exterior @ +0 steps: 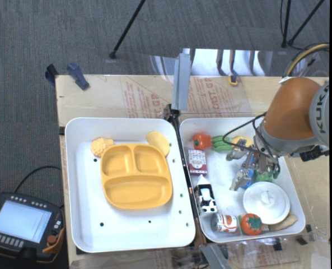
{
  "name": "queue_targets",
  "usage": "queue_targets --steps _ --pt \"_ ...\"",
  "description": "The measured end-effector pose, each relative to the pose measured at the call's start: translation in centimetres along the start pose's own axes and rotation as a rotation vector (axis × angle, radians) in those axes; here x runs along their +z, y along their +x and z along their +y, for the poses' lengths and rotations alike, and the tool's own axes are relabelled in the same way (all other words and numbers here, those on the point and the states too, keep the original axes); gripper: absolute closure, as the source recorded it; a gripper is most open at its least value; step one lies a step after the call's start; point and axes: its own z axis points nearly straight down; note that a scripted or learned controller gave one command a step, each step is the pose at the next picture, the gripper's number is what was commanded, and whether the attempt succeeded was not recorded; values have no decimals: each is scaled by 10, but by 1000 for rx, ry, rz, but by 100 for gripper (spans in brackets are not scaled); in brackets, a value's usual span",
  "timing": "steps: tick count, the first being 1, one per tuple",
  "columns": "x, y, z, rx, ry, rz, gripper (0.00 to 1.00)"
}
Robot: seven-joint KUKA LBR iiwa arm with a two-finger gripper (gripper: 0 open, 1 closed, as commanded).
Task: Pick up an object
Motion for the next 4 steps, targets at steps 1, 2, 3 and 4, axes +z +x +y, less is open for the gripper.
queue_targets --steps 1,2,3,4 --pt "19 -13 -9 35 1 0 0" --pt "18 -4 -7 33 2 2 0" --pt "18 -25 -9 57 1 0 0" --pt "9 -26 -7 53 0 -1 100"
